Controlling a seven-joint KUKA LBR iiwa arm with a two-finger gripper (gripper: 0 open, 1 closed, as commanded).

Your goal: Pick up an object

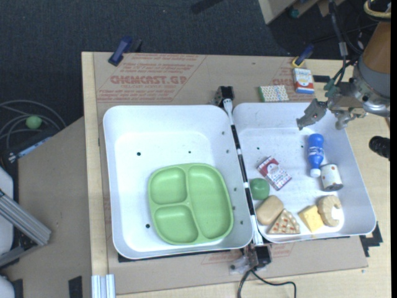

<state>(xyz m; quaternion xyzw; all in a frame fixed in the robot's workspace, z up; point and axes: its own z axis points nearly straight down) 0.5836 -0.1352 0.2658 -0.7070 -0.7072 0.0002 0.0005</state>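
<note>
Fingers (pixel 306 120) spread apart and holding nothing, gripper (pixel 322 118) poised over the right bin (pixel 291 135) just above the blue bottle (pixel 316 150). Best grasped across the bottle's narrow body, straight down. Open floor to its left; small white canister (pixel 332 177) just below, snack packet (pixel 274 172) and far wall near.

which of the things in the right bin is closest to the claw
The blue bottle with the white cap, lying at the bin's upper right. It sits just below the claw, while the red packet and the food pieces lie farther down the bin.
</note>
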